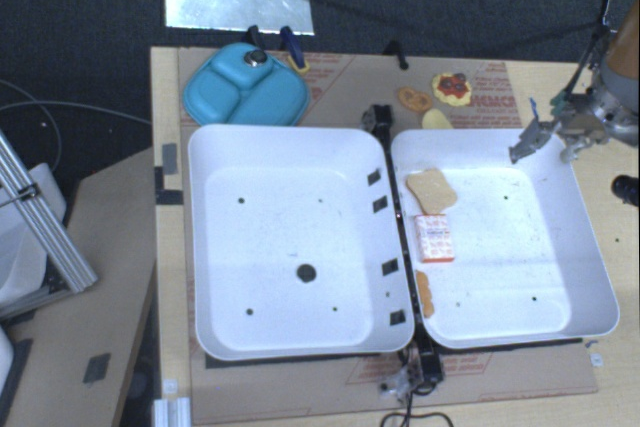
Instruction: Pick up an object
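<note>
Against the left wall of the right bin (590, 255), 3 candidate objects lie in a column: a tan bread-slice piece (431, 189) farthest from the camera, a small red-and-white packet (434, 238) just beside it toward the camera, and a narrow orange-brown piece (424, 292) nearer the camera, pressed to the same wall.

1. Select the target. The bread-slice piece and the packet lie flat with bare bin floor on their right sides, so they allow finger clearance. The narrow piece touches the wall and is judged the poorest choice.
2. Note the gripper (545, 143). It hangs over the far right corner of the right bin, well apart from all 3 objects. Its fingers (523, 146) are spread and nothing is between them.
3. Plan the approach. Travel left across the right bin, then descend vertically over the chosen object. Orient the fingers so neither one strikes the bin's left wall.
4. Close only once the fingers straddle the object; flat items are likely to slip out of a shallow grip.

The left bin (220, 215) holds a small dark round spot (306, 273). Beyond the right bin's far rim lie a blue plastic tray (246, 89) and several small toy food pieces (437, 99).
</note>
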Robot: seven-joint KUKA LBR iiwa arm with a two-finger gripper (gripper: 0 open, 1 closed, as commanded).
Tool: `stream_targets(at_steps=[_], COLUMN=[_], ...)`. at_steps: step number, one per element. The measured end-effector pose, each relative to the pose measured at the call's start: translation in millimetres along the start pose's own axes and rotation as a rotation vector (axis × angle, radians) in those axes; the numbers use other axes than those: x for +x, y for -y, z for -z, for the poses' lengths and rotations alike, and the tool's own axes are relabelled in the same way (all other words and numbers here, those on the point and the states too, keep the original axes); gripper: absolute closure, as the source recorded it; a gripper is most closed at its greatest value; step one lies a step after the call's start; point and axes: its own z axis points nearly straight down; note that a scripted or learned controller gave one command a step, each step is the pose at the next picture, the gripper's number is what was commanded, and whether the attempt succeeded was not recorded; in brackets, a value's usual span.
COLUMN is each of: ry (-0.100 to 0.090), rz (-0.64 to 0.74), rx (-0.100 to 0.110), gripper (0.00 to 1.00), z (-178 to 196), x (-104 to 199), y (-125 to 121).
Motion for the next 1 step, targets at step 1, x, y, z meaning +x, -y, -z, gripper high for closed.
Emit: stream_targets(at_steps=[1], ry=[-0.002], rz=[0.007], rx=[0.0], gripper=[0.0], z=[-148.4], x=[53.2], y=[-41.8])
